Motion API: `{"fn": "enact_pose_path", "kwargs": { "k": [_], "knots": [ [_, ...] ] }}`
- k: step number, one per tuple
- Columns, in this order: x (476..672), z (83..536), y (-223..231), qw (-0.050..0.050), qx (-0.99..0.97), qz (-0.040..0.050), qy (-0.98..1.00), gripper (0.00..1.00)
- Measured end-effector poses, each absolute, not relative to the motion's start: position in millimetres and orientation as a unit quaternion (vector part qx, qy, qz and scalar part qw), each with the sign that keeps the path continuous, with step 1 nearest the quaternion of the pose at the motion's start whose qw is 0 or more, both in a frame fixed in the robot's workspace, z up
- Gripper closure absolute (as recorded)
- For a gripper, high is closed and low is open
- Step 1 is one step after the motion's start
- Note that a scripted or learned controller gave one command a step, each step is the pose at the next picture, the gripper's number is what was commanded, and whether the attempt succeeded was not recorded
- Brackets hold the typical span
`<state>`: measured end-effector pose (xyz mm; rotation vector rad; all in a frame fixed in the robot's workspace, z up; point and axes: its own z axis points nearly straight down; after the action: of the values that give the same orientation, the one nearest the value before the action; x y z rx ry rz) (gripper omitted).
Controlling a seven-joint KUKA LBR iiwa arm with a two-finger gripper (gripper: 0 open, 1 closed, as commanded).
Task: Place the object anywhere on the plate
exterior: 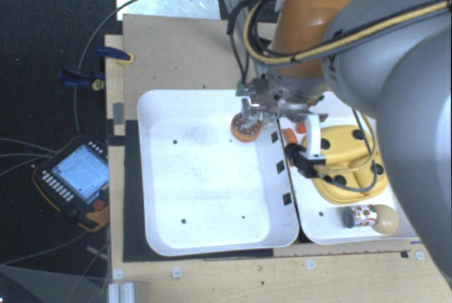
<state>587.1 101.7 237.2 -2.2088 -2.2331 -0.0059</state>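
A small round brown object [246, 131], like a doughnut, lies in the far right corner of the left bin [205, 181]. My gripper [248, 116] hangs right over it, its tip at the object's top edge; I cannot make out whether it grips the object. The yellow plate [349, 153], with dark spots on its rim, sits in the right bin [332, 231], to the right of the gripper and partly under the arm.
In the right bin a small can [360, 215] and a beige ball [385, 220] lie near the front, in front of the plate. A small orange piece [300, 129] shows near the divider between the bins. A teach pendant [74, 178] rests left of the bench.
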Motion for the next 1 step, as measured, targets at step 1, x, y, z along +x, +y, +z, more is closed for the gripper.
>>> {"fn": "enact_pose_path", "kwargs": {
  "k": [1],
  "knots": [
    [597.8, 225.0, 163.5, 0.000, -0.703, -0.0015, -0.711, 1.00]
  ]
}}
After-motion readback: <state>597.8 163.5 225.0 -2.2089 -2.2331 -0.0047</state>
